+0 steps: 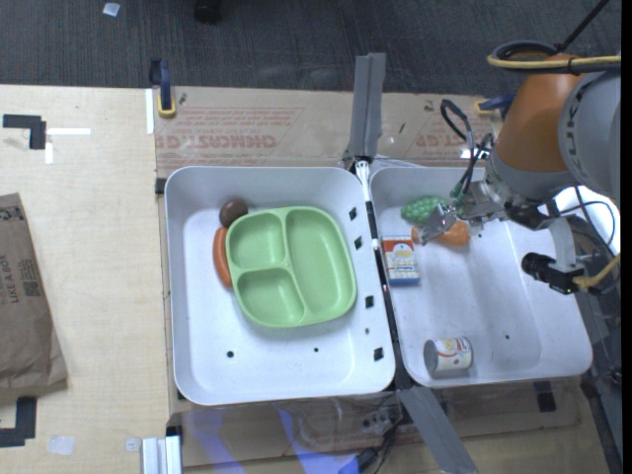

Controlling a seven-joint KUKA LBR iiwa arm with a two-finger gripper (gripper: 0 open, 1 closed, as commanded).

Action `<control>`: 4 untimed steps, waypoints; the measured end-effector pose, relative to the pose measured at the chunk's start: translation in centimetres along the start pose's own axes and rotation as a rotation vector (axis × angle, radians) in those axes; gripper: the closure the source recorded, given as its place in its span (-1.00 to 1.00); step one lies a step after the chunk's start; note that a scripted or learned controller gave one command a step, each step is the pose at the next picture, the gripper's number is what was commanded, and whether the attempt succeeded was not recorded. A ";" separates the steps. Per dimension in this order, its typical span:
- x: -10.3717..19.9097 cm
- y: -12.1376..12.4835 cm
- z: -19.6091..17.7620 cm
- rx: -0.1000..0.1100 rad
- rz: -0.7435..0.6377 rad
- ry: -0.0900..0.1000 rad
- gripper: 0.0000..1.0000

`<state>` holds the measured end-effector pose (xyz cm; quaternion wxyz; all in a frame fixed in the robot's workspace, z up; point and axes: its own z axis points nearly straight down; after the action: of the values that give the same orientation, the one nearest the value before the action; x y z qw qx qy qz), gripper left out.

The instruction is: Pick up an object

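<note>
Two white bins; in the right bin [513, 349], the gripper [441, 223] at 10 o'clock beside a green object [423, 208] and an orange object [456, 233]; grip state indiscernible.

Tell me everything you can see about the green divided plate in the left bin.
The green divided plate looks like pale green plastic, a rounded square with three compartments: two above, one wider below. It lies flat, slightly turned, in the upper middle of the left bin. An orange object and a brown object lie at its left edge.
</note>
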<state>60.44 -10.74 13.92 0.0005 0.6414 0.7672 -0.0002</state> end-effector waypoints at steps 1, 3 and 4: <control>-4.0 4.8 2.1 -0.001 -0.135 -0.002 -1.00; -2.1 -1.3 4.7 0.001 -0.174 0.000 -1.00; -2.2 -1.3 3.8 0.000 -0.172 -0.001 1.00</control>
<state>59.56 -13.09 10.13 0.0009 0.5730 0.8195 -0.0003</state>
